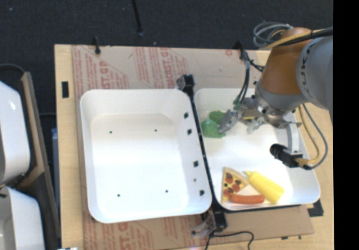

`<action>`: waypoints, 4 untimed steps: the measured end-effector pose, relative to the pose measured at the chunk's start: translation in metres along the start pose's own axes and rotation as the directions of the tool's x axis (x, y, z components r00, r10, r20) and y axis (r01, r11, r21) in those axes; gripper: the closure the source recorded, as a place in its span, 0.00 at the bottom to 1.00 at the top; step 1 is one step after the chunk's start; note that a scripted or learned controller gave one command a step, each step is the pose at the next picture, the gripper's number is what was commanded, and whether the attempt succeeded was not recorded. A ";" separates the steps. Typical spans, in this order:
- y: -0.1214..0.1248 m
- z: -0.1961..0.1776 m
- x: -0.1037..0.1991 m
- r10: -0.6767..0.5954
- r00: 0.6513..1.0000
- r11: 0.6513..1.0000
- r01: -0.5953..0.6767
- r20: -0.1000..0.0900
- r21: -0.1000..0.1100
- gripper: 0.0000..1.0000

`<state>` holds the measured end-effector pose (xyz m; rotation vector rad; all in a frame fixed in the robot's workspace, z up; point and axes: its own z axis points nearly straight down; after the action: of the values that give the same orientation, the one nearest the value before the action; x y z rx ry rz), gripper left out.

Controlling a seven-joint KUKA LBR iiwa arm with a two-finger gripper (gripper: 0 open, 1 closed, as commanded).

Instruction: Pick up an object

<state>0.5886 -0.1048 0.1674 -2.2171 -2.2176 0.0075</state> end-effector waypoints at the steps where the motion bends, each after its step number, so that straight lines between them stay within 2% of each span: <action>1: 0.043 0.039 0.000 0.000 1.000 1.000 0.000 0.000 -0.011 0.00; 4: 0.048 0.044 -0.003 0.000 1.000 1.000 0.000 0.001 -0.018 0.00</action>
<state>0.6361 -0.1076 0.1226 -2.2264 -2.2269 -0.0110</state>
